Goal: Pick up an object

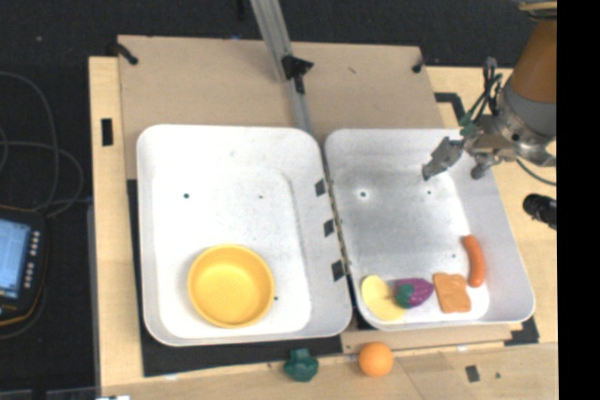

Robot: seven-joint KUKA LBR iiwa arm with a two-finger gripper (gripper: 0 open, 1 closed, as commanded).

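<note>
The gripper (459, 159) hangs over the upper right part of the right bin (394, 192), its two fingers spread apart with nothing between them, so the jaws stand open and empty. The candidates for picking lie well apart from it, crowded along the bin's lower wall: a pale yellow disc (378, 296), a purple and green toy vegetable (411, 292) touching it, an orange block (453, 292) just beside that, and an orange-red sausage-shaped piece (474, 259) leaning along the right wall. Their huddle in the low corner probably reflects the bin's slope or earlier drops, and it makes a clean grasp harder, since neighbours crowd the fingers. The left bin (225, 173) holds a yellow bowl (231, 285) near its lower edge. Outside the bins, an orange ball (375, 359) and a small green object (301, 365) rest on the bench (187, 89).
</note>
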